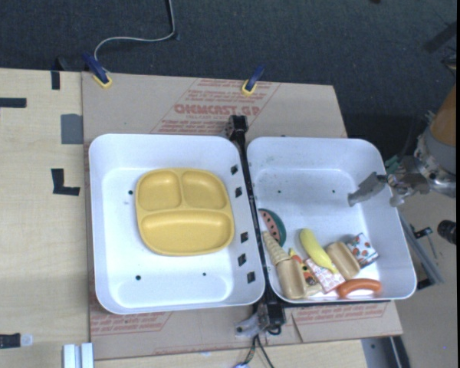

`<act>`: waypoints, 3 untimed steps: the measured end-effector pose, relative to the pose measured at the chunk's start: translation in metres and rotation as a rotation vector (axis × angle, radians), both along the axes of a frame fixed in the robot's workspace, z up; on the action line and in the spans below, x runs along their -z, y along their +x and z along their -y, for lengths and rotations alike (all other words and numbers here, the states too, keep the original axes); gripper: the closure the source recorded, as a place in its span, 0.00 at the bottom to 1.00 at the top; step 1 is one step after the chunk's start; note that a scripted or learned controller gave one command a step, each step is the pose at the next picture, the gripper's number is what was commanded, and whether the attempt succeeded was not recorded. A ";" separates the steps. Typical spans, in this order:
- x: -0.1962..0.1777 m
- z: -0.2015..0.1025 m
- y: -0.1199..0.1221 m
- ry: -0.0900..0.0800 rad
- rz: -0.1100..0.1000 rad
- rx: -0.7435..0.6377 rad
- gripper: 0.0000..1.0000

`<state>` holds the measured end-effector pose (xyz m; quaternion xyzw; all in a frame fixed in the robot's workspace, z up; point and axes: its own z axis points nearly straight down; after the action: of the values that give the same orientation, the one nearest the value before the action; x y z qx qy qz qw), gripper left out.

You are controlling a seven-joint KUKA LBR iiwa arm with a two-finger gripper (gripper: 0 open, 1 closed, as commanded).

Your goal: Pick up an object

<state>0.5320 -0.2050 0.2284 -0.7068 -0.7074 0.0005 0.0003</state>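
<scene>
The surface (31, 205) is pale wood, with a sheet of printed cardboard (207, 110) lying on it under two shallow white bins set side by side and touching along their inner edges. The left bin (107, 282) holds a yellow divided plate (185, 211) with three compartments, lying flat in the upper middle of the bin. The right bin (314, 167) is bare across its upper half; its contents are crowded into the lower part.

The grey arm (437, 159) comes in over the right bin's right rim, and its gripper (376, 188) hangs above the bin's right side, well apart from the toys below. One grey finger (365, 190) juts leftward over the white floor; nothing is seen between the fingers, and how wide they stand cannot be told from this angle.

In the lower right bin lies a heap of toy food: a brown bottle-shaped piece (290, 276) near the divider, a yellow banana (316, 248) leaning across the middle, a tan cylinder (342, 257) just beside it, an orange-red sausage-like piece (359, 287) against the front wall, a small red-and-white packet (363, 247) at the right, and a watermelon slice (271, 224) against the divider.

Two yellow clamps (100, 75) grip the cardboard's far edge.
</scene>
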 end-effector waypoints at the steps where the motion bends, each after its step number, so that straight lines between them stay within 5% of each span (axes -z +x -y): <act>1: 0.141 0.003 0.044 -0.001 0.007 -0.001 0.00; 2: 0.142 -0.060 0.110 0.000 0.007 -0.003 0.00; 3: 0.143 -0.108 0.137 0.001 0.003 -0.002 0.00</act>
<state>0.6690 -0.0973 0.0851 -0.7061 -0.7081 -0.0008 -0.0006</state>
